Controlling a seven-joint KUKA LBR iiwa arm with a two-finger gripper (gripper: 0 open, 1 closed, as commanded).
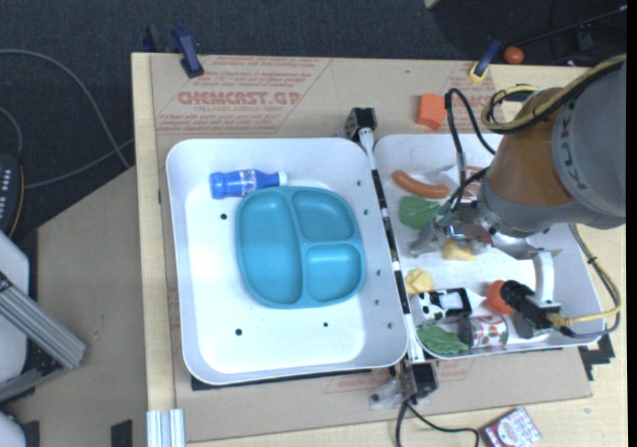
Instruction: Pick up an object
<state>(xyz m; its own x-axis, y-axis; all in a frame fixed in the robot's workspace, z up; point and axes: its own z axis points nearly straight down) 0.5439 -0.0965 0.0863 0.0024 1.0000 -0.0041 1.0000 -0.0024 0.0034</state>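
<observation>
Here the claw (445,232) is lowered beside a soft green leaf-shaped toy (418,210); its grip cannot be told. The leaf, judged light and floppy, is best pinched mid-body.

The arm (557,161) hides much of the right bin (398,151); its pincer (448,231) looks blurred.

Arm (587,151), right side of frame: bulky grey rounded casing, part of a dark letter marking on its shell. Broad orange band (523,161) below it, then a grey wrist section. Black and yellow cables loop along the orange part, upper right.
</observation>
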